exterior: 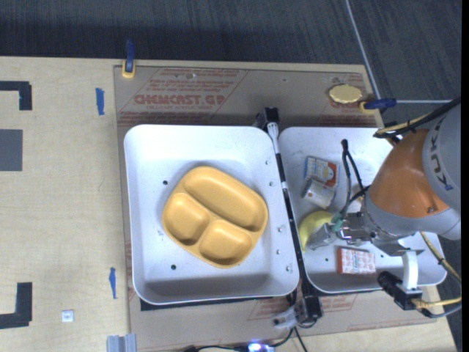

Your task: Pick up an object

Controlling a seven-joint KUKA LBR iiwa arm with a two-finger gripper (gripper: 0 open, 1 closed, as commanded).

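We see the gripper (338, 229) low inside the right bin (293, 147), at the end of the grey arm (410, 189) with its orange band, which comes in from the right side of the view. Whether it is released or clenched we cannot tell, since the wrist hides that part. Its tip sits just beside a yellow rounded object (313, 226), which lies against that bin's left wall; we cannot tell whether the two touch. Just to the near side of the gripper, still in the right bin, lies a small red-and-white packet (354, 260). Toward the far side of the same bin rests a small white carton (320, 178) with blue and orange print, tilted. Black cables run from the wrist across this bin.

Left of the right bin, touching it along a dark seam, sits the left bin (139, 196), and in its middle lies a yellow sectioned tray (214, 215) turned bottom up, three rounded humps showing. Both bins stand on a brown printed board (190, 94), and beyond the right bin's far edge a tan disc (345, 93) lies on that board. The board rests on a pale wooden bench (58, 196) marked with black squares and bits of blue tape. Beyond the bench we see dark carpet (220, 13)
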